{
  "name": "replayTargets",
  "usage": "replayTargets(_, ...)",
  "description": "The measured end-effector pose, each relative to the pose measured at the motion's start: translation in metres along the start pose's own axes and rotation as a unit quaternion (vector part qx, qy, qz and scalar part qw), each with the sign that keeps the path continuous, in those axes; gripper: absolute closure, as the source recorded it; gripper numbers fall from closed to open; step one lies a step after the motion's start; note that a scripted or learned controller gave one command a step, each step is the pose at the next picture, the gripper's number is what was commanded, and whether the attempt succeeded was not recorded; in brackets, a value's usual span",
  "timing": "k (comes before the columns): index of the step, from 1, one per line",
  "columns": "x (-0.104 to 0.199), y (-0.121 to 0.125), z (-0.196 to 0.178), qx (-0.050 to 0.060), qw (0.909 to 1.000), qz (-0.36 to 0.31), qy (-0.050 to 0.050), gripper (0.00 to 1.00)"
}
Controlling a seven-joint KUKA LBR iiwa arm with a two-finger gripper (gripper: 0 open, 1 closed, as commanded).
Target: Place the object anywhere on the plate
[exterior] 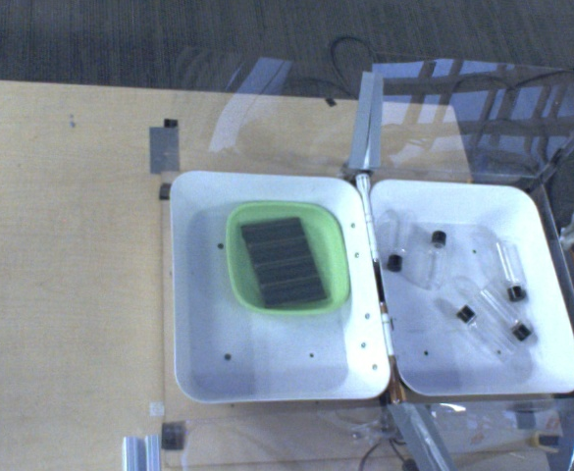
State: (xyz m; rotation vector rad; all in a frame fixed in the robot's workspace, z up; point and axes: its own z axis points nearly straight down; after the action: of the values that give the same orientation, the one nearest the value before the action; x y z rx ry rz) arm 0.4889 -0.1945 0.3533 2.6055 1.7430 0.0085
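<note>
A green square plate (338, 263) sits in the left white bin (267, 376), toward its upper middle. On the plate lies a dark grey ribbed block (283, 261), tilted slightly. The right white bin (463, 366) holds several clear plastic vials with black caps, among them one near the bin's left side (394, 260), one at the top middle (438, 236) and one at the lower right (520, 332).
A metal divider bar (366, 126) runs up from the joint between the two bins. Clear shielding and cables stand behind the right bin. A small grey bracket (165, 147) lies on the wooden bench to the upper left of the left bin.
</note>
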Motion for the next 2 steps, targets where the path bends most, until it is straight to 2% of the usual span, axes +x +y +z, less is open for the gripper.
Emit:
replayTargets(1,0.0023,-0.0009,0.0135,0.0,0.9955,-0.094,0.0,0.0)
replayTargets(2,-0.0052,0.0019,0.0106,0.0,0.9924,-0.123,0.0,0.0)
